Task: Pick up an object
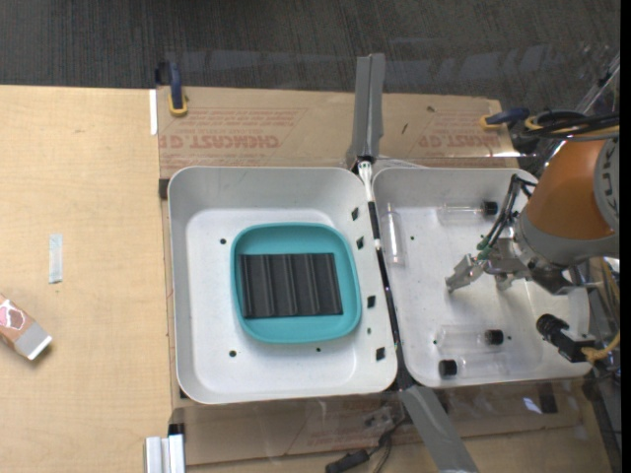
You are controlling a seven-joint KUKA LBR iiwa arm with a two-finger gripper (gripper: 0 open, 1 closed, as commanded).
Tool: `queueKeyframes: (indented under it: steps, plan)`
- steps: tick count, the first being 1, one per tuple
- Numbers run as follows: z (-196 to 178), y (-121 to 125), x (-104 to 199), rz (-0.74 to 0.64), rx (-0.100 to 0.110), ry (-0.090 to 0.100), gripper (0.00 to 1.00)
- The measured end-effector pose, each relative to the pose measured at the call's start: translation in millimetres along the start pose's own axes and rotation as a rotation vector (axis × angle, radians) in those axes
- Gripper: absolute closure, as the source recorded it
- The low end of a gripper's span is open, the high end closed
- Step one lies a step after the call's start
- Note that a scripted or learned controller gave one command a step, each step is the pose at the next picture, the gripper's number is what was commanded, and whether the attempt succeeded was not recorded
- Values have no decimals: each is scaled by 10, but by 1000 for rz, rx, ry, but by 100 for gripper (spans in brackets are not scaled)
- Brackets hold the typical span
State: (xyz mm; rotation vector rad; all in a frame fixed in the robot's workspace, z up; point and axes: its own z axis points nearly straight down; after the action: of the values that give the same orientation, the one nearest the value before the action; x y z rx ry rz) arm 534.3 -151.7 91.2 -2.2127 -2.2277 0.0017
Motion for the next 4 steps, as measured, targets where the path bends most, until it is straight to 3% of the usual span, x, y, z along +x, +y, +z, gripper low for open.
queueKeyframes:
  steps: [1, 2, 3, 4]
  plan:
    - [-255, 999, -473, -22, -3, -1, 0]
    - [-61, 361, -642, -31, 1, 9, 0]
    - [-154, 364, -664, -29, -2, 3, 100]
    - [-35, 853, 138, -40, -8, -2, 100]
